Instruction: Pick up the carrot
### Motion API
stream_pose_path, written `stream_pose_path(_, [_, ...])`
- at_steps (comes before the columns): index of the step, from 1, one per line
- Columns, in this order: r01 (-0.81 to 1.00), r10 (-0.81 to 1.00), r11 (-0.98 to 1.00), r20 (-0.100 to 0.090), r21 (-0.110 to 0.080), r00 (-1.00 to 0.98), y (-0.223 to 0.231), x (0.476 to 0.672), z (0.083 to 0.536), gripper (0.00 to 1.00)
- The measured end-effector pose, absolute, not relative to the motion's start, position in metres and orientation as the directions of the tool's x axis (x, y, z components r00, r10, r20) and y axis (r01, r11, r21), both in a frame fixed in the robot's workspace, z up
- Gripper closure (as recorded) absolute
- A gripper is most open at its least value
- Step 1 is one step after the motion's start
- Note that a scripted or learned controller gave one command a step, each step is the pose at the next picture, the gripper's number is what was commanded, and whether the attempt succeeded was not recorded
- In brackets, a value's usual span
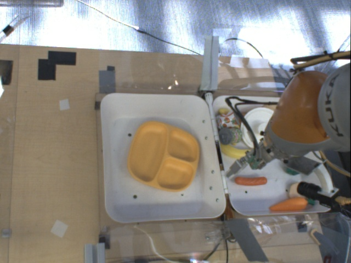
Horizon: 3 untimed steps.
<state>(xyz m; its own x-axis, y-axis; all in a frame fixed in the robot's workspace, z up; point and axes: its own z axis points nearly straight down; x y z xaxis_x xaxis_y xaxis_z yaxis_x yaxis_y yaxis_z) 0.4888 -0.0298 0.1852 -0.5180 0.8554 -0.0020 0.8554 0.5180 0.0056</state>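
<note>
Nearest the camera lay the carrot (288, 204), at the near edge of the right bin (247, 207), untouched. My end effector (248, 164) hung farther back in that bin, beyond the red sausage (250, 181) and beside a yellow banana (235, 151), well apart from the carrot; whether it was open or closed I could not tell, though it gripped nothing visible. I judged myself still approaching (the grasp not begun). Next I needed to shift nearward over the carrot, align with its length, and descend.
</note>
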Motion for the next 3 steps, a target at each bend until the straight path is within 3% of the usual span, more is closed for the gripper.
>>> stream_pose_path(1, [0.456,0.456,0.89,-0.004,0.002,-0.89,-0.047,0.488,0.185,0.0])
stream_pose_path(2, [0.452,0.452,0.892,-0.011,0.006,-0.892,-0.046,0.491,0.197,1.0])
stream_pose_path(3, [0.467,0.467,0.884,-0.019,0.006,-0.884,-0.108,0.513,0.368,1.0])
